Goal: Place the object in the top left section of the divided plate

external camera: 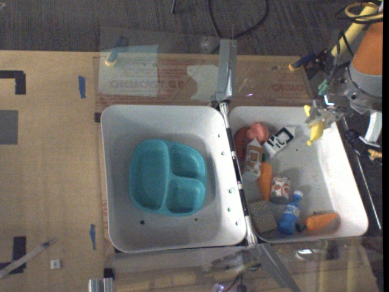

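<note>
Between end effector (321,115) fingers, yellow banana (315,128).

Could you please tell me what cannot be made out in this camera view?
- Hand: blurred, and the yellow object covers it; open or shut is unclear.
- Arm: cut off by the right edge.
- Small box in the right bin: label too small to read.

1. Worktop (48,181): pale brown, matt, looks like board or cardboard.
2. Both bins, left bin (115,132) and right bin (340,181): smooth white plastic with a soft sheen.
3. Divided plate (167,176): teal plastic, smooth, slightly glossy.
4. Clear sheet (152,72) behind the bins: transparent plastic, catching reflections.
5. Floor (91,11) beyond: dark, rough, carpet-like.
</note>
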Controlling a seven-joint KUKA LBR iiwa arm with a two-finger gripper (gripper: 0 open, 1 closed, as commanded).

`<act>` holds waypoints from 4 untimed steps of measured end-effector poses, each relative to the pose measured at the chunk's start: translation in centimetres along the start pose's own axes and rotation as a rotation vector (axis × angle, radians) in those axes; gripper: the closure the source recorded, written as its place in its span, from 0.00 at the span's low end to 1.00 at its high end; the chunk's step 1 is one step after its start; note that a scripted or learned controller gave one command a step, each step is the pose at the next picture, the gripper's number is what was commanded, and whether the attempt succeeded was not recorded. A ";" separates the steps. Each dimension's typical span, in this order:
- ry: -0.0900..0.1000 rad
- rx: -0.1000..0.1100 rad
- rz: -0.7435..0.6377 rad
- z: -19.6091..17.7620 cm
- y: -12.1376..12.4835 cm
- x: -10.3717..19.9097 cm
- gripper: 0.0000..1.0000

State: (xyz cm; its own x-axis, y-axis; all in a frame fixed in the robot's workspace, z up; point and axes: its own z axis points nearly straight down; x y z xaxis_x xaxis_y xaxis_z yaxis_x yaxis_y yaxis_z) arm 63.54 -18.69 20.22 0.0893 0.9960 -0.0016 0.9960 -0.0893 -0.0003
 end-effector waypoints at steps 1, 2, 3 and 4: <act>0.001 -0.006 -0.157 7.3 -3.2 8.5 1.00; 0.002 -0.001 -0.273 1.7 -6.9 16.8 1.00; 0.001 -0.004 -0.492 1.7 -6.8 23.9 1.00; 0.002 0.001 -0.468 1.8 -10.7 15.0 1.00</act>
State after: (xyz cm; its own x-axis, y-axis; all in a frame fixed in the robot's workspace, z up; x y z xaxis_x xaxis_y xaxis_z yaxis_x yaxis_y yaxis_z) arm 54.18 -2.81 18.45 -0.3700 0.9290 0.0005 0.9290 0.3700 -0.0012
